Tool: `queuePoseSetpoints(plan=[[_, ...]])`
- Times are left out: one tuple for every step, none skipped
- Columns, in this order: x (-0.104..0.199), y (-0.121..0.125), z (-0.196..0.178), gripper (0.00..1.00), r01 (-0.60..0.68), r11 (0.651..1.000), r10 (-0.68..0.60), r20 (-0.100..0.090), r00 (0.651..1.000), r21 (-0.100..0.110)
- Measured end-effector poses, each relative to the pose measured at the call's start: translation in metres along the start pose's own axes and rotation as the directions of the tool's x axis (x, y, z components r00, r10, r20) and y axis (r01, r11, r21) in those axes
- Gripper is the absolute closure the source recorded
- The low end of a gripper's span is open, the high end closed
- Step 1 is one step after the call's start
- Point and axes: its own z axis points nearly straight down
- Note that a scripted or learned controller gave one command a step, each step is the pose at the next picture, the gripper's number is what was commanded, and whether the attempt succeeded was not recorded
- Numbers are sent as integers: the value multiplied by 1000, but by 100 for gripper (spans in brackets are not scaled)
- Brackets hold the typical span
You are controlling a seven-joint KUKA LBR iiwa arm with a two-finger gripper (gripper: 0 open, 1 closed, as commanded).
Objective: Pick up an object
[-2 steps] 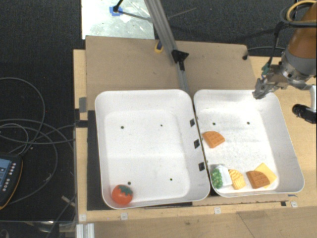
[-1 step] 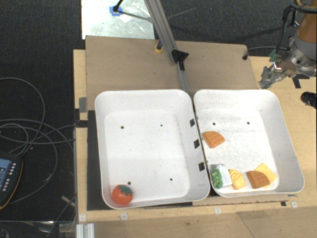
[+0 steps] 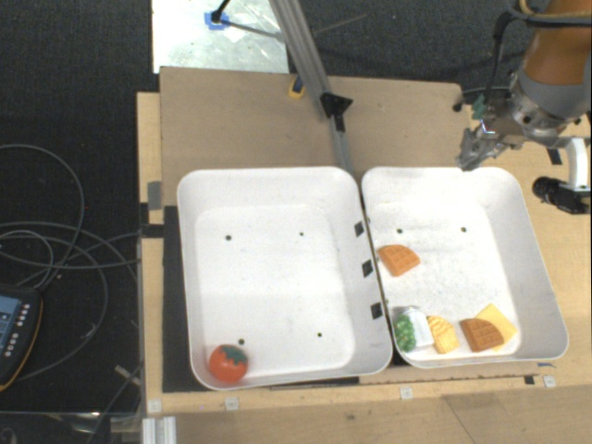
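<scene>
The grey two-finger gripper (image 3: 474, 152) hangs above the right shallow white bin's (image 3: 518, 197) far rim, too small and blurred to tell its grasp; the arm is cut off.

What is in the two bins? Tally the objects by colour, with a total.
Red: 1, the tomato in the left bin.
Orange-brown: 2, waffle pieces.
Yellow: 2, pieces.
Green and white: 1, packet.
Total: 6

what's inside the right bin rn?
The right bin holds an orange waffle-like piece mid-bin, and along the near edge a green-and-white item, a yellow piece, a brown waffle and a yellow wedge partly behind it.
</scene>
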Motion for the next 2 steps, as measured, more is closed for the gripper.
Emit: queuePoseSetpoints(plan=[[43,-9,0,100,-1,1000,1,0,1000,1],[99,-19,16,100,-1,1000,1,-1,1000,3]])
